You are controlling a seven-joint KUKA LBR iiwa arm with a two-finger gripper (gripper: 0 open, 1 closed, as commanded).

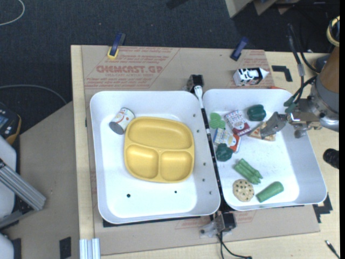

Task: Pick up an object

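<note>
The right bin (304, 161) holds several toy foods. Among them are a round green piece (256, 112), a red and white packet (236, 121), a blue and white packet (220, 137), a dark green lump (223, 153), green beans (248, 170), a cookie (243, 189) and a green pickle (269, 191). A tan wedge-shaped slice (262, 134) lies near the bin's upper middle. My gripper (274, 124) reaches in from the right and hangs just over that slice's right end. Nothing visibly lifted is in it.
The left bin (102, 161) carries a yellow divided plate (159, 148) and a small tipped can (122, 121). A black and white object (250, 75) sits on the board behind the right bin. Blue clamps (239, 49) hold the board's far edge.
</note>
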